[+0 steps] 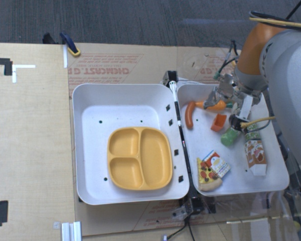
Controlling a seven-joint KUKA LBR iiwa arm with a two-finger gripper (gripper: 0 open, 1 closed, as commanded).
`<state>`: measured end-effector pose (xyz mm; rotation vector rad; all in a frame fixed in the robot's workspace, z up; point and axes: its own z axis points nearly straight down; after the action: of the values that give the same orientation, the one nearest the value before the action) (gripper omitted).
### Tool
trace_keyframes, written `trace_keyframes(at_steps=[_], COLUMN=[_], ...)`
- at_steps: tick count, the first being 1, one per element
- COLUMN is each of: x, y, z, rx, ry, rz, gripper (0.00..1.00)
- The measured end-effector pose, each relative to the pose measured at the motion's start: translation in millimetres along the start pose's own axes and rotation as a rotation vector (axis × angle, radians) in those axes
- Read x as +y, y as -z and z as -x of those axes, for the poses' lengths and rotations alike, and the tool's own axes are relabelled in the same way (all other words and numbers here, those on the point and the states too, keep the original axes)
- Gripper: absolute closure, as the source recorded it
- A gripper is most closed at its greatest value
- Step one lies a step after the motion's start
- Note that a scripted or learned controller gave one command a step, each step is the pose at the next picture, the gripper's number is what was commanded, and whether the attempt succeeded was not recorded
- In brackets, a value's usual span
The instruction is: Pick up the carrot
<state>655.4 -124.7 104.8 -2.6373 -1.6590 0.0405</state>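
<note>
Cardboard-lined bench is bearing two white bins [80,134] — the gripper [221,100] is hovering over the carrot [216,105], finger state unclear — and crowding by the sausage [189,114] is risking a miss.

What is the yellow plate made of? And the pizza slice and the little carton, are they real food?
The yellow plate looks like smooth moulded plastic: one even colour, rounded compartments, a soft sheen. The pizza slice looks like a toy, probably plastic, with flat, bright toppings that seem printed or painted on. The little carton has printed sides and sharp folded edges, so it could be cardboard or plastic; I can't tell which.
</note>
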Motion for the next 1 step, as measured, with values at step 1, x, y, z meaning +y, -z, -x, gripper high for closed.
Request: trace_keyframes(at_steps=[1], x=[3.1], y=[-9.4], z=[1.7], rx=[0.013], ry=[-0.288], rz=[0.002], gripper=[0.0])
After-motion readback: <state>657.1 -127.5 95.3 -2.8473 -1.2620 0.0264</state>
